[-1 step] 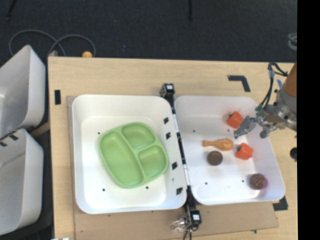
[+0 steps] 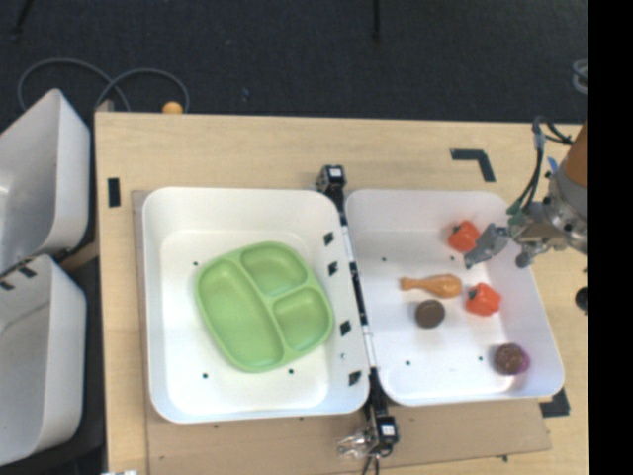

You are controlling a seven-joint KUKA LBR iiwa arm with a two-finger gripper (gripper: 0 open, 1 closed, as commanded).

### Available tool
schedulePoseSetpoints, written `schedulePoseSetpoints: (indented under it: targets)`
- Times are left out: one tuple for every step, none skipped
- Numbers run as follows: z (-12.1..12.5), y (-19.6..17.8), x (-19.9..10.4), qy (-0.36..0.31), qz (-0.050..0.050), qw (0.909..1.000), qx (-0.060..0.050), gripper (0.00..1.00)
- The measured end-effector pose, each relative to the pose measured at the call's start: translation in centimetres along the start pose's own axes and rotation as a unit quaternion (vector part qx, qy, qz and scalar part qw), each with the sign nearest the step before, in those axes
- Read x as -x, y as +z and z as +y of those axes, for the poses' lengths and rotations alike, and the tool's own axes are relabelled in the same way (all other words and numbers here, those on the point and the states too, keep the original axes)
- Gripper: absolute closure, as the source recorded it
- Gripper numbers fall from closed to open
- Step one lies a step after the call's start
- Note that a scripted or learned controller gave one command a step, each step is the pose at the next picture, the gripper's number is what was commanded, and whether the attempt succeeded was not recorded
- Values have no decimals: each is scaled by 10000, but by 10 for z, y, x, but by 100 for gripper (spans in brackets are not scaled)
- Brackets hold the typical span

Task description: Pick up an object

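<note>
- Camera view: pale wooden bench, matt grain, bearing two shallow white plastic bins with rounded corners, side by side and joined along a black-clipped seam.
- Left white bin: smooth, glossy; holding one light green plastic tray with three compartments, rounded outline, lying flat and turned at a slant.
- Right white bin: holding five small items, all apart from one another.
- Orange-red blocky toy piece near the far rim, just beside the gripper tip.
- Tan drumstick-shaped toy, smooth, lying flat at mid-bin.
- Second orange-red chunky toy piece just right of the drumstick.
- Dark brown round disc-like item just below the drumstick.
- Dark purple knobbly ball near the bin's near right corner.
- Grey metal two-finger gripper reaching in from the right, over the right bin's far right part; fingers spread apart, nothing between them.
</note>
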State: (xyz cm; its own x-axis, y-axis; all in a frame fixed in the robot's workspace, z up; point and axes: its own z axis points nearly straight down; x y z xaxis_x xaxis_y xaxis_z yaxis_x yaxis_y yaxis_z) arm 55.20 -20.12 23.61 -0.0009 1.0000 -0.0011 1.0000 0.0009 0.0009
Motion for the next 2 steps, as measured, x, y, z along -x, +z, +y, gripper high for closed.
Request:
schedulePoseSetpoints:
  targets:
    - [1, 45, 9, 9, -3, 10000, -12, 0]
    - [-9, 100, 13, 12, 3, 10000, -24, 0]
